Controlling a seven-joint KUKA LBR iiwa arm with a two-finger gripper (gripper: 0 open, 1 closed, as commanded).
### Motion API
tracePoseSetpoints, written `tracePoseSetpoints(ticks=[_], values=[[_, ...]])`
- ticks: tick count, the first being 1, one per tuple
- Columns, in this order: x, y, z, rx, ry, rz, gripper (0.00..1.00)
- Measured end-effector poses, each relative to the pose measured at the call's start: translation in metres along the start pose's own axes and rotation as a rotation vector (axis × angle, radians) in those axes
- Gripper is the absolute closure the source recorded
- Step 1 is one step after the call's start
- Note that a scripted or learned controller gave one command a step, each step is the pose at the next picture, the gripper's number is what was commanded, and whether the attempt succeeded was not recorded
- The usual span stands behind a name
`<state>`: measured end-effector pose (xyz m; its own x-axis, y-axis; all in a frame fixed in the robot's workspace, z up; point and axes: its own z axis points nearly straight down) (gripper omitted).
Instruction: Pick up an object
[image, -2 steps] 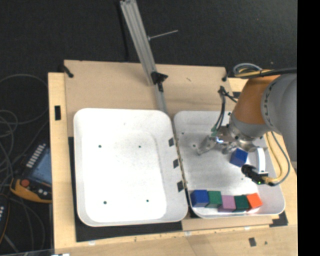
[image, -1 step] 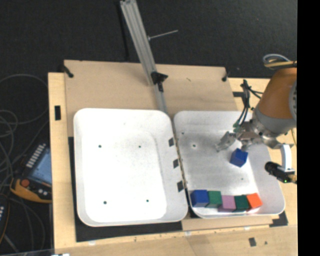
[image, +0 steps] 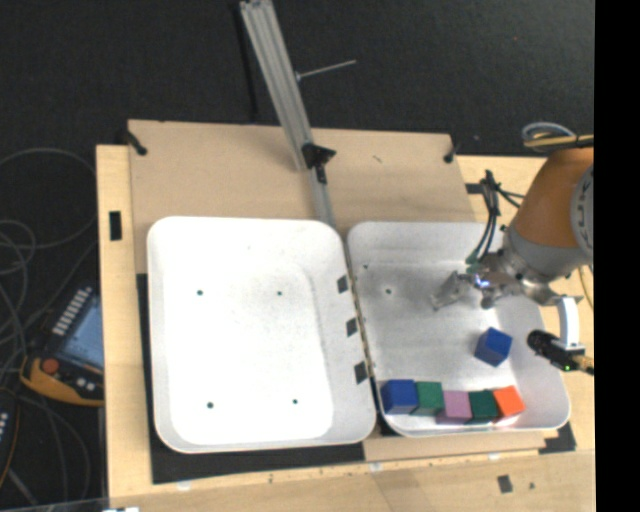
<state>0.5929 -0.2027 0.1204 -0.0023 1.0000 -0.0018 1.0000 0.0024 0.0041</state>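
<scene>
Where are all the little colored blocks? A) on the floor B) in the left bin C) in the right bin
C: the lone blue block and the row of blocks along the near wall all sit in the right bin.

Metal pole (image: 285, 90) slants over bench; handheld pendant (image: 70, 340), possibly controller, among cables (image: 30, 200) at left.

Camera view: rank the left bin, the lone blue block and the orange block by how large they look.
1. Left bin, by far the largest.
2. Lone blue block.
3. Orange block, only slightly smaller-looking; it sits against the right bin's wall, so that gap is unsure.
</scene>
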Motion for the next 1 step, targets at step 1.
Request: tracePoseSetpoints(ticks=[1], values=[[-0.0056, -0.0746, 0.0223, 0.001, 0.0, 0.006, 0.0]])
